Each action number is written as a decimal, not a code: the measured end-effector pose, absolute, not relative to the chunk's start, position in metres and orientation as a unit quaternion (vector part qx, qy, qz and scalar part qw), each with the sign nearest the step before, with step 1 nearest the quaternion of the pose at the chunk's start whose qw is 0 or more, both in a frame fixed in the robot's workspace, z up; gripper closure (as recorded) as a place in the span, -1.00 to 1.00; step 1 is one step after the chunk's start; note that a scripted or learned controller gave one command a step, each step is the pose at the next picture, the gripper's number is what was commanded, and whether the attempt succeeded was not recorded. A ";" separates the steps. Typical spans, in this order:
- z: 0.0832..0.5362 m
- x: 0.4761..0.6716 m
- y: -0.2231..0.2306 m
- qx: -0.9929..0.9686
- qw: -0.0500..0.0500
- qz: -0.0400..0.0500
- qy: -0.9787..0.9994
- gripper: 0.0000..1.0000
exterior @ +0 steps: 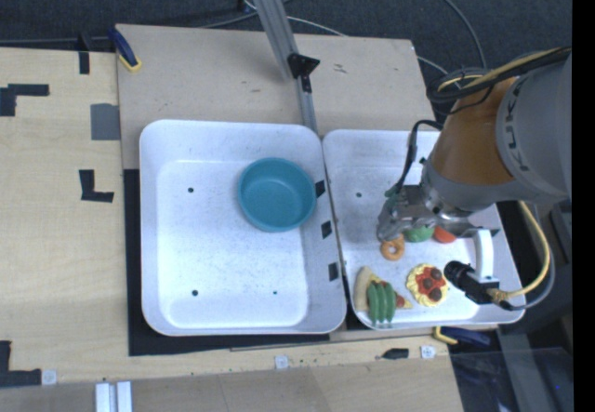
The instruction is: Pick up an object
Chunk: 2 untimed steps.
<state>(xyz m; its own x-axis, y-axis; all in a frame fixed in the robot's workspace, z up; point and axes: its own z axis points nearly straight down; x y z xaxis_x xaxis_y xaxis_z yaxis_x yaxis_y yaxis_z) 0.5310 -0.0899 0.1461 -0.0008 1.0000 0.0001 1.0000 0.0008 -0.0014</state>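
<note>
My gripper (pixel 393 229) hangs low over the right bin (pixel 358 168), its tip just above a small brown ring-shaped toy (pixel 392 249). A green piece (pixel 419 234) and a red piece (pixel 445 236) lie right beside the wrist, partly hidden by it. Nearer the front edge of that bin lie a green ridged toy (pixel 380 299), a pale yellow piece (pixel 362 282) and a yellow disc with red spots (pixel 429 285). A blue bowl (pixel 276 194) sits in the left bin (pixel 177 243).
A grey pole (pixel 279 24) slants down to the gap between the bins. A black and white fitting (pixel 472 275) with a yellow cable lies at the right bin's right edge. The arm's bulk (pixel 493 145) covers that bin's far right side.
</note>
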 end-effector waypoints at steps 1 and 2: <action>0.198 0.531 -0.079 -0.707 -0.001 -0.001 -0.708 1.00; 0.246 0.538 -0.072 -0.707 -0.001 -0.001 -0.708 1.00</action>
